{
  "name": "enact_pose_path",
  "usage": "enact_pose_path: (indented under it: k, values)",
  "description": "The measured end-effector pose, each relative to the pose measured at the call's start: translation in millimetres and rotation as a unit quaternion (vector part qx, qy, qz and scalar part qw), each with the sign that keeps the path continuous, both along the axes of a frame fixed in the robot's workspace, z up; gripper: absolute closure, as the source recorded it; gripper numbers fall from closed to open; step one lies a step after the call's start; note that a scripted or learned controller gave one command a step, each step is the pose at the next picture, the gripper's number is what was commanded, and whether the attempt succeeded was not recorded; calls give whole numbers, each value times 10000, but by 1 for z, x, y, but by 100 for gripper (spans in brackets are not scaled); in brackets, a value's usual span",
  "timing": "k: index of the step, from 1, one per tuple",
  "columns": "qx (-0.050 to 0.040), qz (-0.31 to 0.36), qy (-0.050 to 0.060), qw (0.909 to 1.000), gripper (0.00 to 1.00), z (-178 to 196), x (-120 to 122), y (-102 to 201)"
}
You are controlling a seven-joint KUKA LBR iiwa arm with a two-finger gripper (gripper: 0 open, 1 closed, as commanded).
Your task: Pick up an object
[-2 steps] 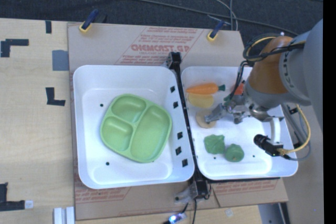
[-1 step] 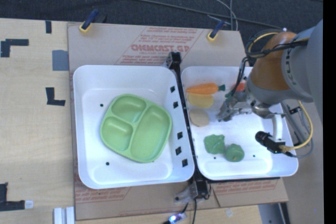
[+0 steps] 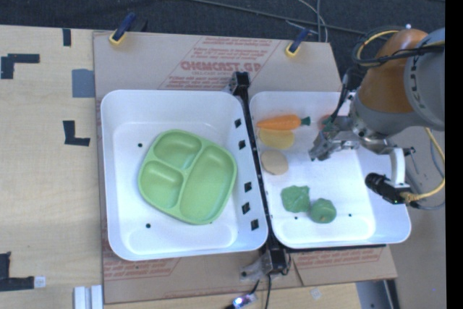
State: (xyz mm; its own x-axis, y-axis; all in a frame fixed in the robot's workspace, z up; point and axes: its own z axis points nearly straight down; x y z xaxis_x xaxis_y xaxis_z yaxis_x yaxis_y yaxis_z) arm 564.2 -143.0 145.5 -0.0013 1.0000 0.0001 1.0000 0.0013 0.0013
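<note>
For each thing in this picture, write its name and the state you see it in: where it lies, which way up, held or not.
green divided plate: lying flat, right way up, in the left bin.
carrot: on its side in the right bin, unheld.
pale round piece: resting below the carrot.
two green pieces: side by side, unheld.
gripper: over the right bin, holding nothing visible.

Wooden bench [image 3: 43,177] bears cardboard sheet [image 3: 217,58] under two white bins [image 3: 116,177].
</note>
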Motion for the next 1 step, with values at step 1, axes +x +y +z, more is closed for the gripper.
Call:
enact_pose_path:
  k: [1]
  values:
    - [0, 1, -4, 10000, 100, 43, -5, 0]
